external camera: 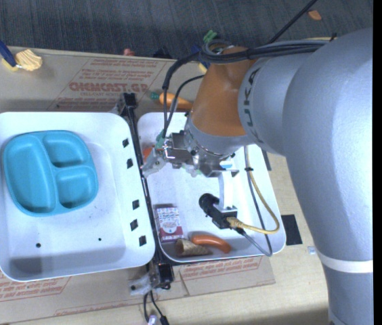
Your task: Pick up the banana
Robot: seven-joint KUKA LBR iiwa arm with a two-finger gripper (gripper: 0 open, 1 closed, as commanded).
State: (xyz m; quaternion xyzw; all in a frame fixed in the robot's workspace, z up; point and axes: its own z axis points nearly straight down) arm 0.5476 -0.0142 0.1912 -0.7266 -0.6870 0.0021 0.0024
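Arm over the right bin, banana hidden from the camera.

Near the right bin's (272,244) front wall lay an orange sausage-like piece (210,240), a brown chunk (188,248) and a small red-and-white packet (169,223). Farther back, the gripper (171,149) hung low; its state was unreadable. The left bin (62,261) held a blue divided tray (49,171).

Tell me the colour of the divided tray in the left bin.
Light blue divided plastic tray, clearest in the camera view.
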